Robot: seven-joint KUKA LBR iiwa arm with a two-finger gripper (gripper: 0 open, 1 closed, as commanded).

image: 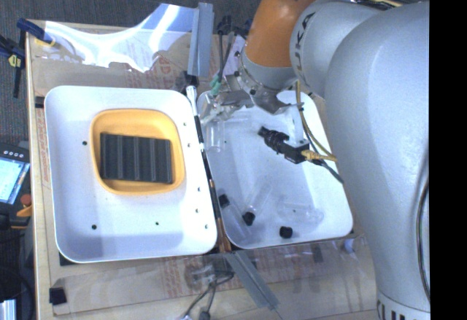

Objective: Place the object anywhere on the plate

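So the arm (350, 71) comes in from the right and hangs over the far end of the right bin (332, 198), with the pincer (213, 108) down near that bin's far left corner, right by the divide between the bins. Can't tell if it's open or closed from here. The yellow plate (135, 125) with a dark ridged insert (139, 158) sits in the left bin (73, 224). A few clear tubes with black caps (255, 211) lie at the near end of the right bin.

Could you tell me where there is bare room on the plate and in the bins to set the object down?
The yellow plate is mostly filled by its dark ribbed centre; its rim is bare. The left bin has bare floor below the plate. The right bin is crowded: the tool and clear items.
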